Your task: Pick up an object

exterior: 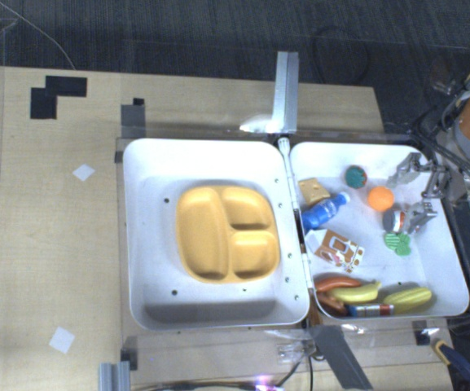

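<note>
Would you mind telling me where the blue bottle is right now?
In the camera view, the blue bottle lies in the right bin, near its left wall, just below the brown packet and above the orange-and-white wrapper.

Small loose objects scattered in the right white bin (454,275): blue plastic bottle (323,211) lying tilted, orange ball (380,198), teal ball (355,175), two yellow bananas (381,295).

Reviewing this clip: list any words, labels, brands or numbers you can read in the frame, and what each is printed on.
No text here can be read.
Blue bottle: no legible label.
Orange-and-white patterned packet: print too small and blurred to read.
Tan packet: no markings that can be made out.
Yellow divided tray: plain, no lettering.
Black shapes on the bench: solid blocks, not characters.
</note>
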### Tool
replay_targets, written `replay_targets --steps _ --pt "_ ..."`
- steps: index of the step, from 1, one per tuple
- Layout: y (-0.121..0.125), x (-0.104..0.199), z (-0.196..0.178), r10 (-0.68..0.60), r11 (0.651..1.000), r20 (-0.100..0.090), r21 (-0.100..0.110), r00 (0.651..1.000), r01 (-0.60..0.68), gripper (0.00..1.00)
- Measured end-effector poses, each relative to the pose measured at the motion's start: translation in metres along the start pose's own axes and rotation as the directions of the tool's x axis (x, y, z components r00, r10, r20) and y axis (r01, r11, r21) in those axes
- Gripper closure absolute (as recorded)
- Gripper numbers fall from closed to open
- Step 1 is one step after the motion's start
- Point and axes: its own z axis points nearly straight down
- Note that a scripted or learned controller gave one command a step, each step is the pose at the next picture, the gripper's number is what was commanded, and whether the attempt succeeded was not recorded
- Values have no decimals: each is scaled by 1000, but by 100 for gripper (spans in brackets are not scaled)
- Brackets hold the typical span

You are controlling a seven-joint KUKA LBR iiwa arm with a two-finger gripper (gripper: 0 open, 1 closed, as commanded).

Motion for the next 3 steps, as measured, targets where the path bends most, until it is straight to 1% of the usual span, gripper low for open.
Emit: replay_targets --steps 1,2,3 --pt "-25 36 43 -10 1000 -3 0 1000 10 0" --pt "53 37 102 203 979 -4 -2 979 -203 0" --pt "22 -50 117 442 897 4 0 897 -442 0"
